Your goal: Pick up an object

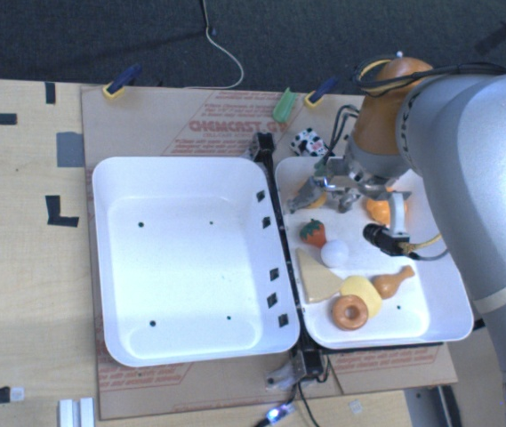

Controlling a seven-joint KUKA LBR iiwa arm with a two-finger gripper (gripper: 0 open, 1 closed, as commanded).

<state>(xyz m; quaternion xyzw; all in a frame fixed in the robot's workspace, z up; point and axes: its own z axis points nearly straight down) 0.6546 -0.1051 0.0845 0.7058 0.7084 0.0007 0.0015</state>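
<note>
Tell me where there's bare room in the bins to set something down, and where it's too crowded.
The left bin has bare white floor across its whole width, from its outer wall to the divider. The right bin is crowded: strawberry, white ball, cheese wedge, donut and drumstick cluster below the gripper. Only a small patch near its front right corner is free.

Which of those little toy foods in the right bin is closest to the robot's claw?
The orange piece, right beside the gripper. The red strawberry, white ball and doughnut lie farther off.
</note>
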